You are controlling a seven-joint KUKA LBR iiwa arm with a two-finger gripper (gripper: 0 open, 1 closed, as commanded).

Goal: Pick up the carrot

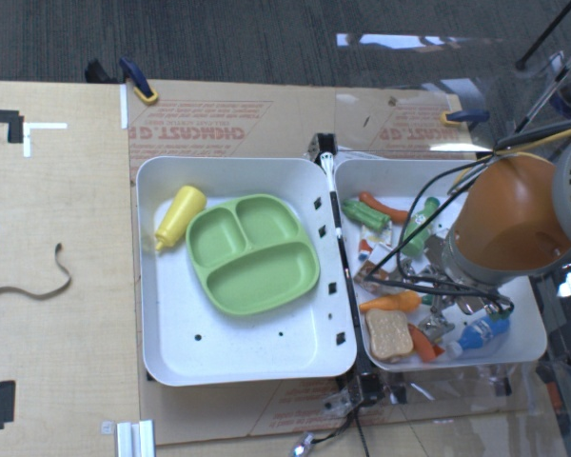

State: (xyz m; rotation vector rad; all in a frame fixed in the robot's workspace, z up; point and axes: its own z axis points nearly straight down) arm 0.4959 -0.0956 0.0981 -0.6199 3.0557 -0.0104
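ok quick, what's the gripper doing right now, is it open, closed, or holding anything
Gripper: low in the right white bin, above the cluttered toys beside the orange carrot; whether it is open or closed cannot be told.

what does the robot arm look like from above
The arm shows a wide orange band, rounded like a dome from this angle, with grey casing at its right edge. Thin black cables loop from it over the right bin. Below the band sits a metal gripper.

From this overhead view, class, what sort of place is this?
Probably a robotics lab test bench: a grey and orange arm reaches over two white bins, one holding toy food such as a carrot, on clamped cardboard.
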